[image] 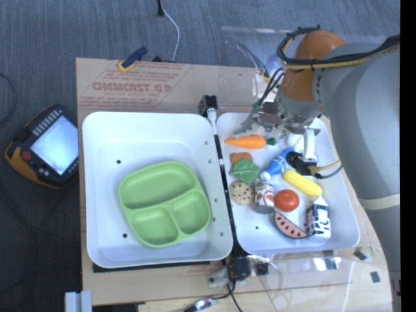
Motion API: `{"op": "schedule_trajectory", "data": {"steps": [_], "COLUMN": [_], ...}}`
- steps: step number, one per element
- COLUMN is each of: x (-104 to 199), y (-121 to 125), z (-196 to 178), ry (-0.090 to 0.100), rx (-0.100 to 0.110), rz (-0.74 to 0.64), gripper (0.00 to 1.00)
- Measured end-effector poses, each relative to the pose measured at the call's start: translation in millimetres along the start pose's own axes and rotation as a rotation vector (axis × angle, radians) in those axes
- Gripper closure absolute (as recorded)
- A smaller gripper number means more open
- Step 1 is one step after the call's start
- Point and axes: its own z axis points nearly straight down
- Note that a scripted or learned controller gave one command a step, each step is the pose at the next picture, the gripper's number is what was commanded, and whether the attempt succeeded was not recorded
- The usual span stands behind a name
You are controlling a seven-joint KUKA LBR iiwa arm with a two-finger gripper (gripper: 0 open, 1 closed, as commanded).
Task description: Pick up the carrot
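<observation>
Far left of frame: a yellow-edged teach pendant (44,147) lies on the grey carpet, screen up. On the cardboard-covered bench, upper left, sits a small blue-and-yellow clip (132,58).

Left bin (97,194): holds one green divided plate (165,203), three compartments, lying flat and centred a little low.

Right bin (344,229): crowded. The carrot (246,142) lies on its side near the bin's upper left corner, orange body pointing left, green top to the right. Just below it are a small orange-brown piece (240,157), a green leafy piece (245,170) and a chocolate-chip cookie (241,192). Right of these: a small can (263,195), a blue-capped bottle (275,166), a red tomato (286,200), a yellow corn cob (302,182), a watermelon slice (290,226) and a small carton (320,218) at lower right.

Gripper (268,123): sits over the upper part of the right bin, just above and to the right of the carrot's green end. Whether the jaws are apart or together cannot be told from this angle; the carrot rests on the bin floor, not between them. The grey arm (364,116) with its orange band enters from the right edge.
</observation>
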Motion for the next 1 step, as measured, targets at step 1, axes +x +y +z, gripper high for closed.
{"op": "schedule_trajectory", "data": {"steps": [1], "x": [0.8], "y": [-32.3], "z": [-0.5], "ry": [0.010], "rx": [-0.005], "rz": [0.175], "gripper": [0.00]}}
